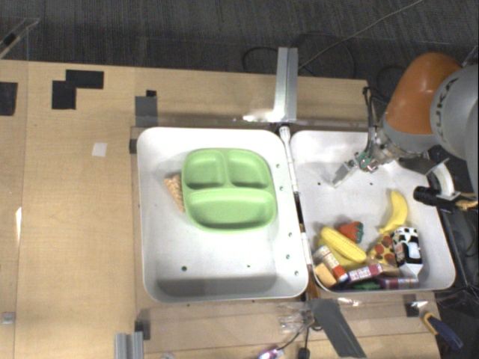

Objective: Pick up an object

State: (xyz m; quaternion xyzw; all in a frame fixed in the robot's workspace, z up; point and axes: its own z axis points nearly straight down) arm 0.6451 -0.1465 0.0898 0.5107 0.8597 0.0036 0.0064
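Note:
My gripper hangs over the back part of the right bin, above bare white floor. Nothing shows in it. The objects lie in that bin's front half: a yellow banana near the right wall, a yellow corn cob, a red piece just behind the corn, a black-and-white item, a pizza-like slice and small bottles along the front wall. The banana is the closest to the gripper, to its front right.
The left bin holds a green divided plate with a tan waffle-like piece poking out at its left edge. A metal post stands behind the wall between the bins. The arm's orange band rises at the right.

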